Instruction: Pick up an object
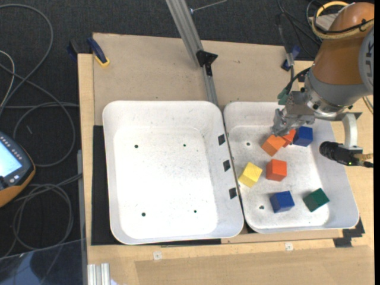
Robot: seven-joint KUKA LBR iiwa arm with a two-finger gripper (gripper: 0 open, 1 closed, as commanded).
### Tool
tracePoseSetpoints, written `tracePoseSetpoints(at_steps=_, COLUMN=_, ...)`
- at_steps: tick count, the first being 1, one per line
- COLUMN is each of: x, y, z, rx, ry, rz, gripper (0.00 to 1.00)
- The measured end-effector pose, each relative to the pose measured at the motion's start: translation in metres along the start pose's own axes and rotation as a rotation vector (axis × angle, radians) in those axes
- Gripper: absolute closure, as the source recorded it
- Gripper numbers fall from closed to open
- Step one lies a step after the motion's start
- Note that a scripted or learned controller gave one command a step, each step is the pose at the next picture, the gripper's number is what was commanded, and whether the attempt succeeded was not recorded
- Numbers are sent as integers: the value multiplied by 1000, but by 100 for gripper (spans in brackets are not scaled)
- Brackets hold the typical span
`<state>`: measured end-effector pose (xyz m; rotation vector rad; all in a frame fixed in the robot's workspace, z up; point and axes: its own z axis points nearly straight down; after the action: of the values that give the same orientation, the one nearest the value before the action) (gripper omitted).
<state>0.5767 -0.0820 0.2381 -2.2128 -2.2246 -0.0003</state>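
Observation:
My gripper (pixel 284 127) is low over the far part of the right bin (pixel 338 218). Directly below and in front of its tip lies an orange block (pixel 274 144), with a second orange-red block (pixel 290 138) pressed against it. A blue block (pixel 304 136) sits just to the right of them, partly under the wrist. Whether the gripper touches any block is hidden by its own body.
Further forward in the right bin are a yellow block (pixel 250 174), an orange-red block (pixel 276 170), a blue block (pixel 281 201) and a green block (pixel 316 199). The left bin (pixel 113 159) adjoins it. A slanted metal bar (pixel 190 34) crosses the back.

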Motion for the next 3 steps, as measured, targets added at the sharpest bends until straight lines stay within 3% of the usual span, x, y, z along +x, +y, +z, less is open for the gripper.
tracePoseSetpoints(at_steps=3, x=154, y=-50, z=-4, rx=0, ry=1, rz=-2, gripper=100)
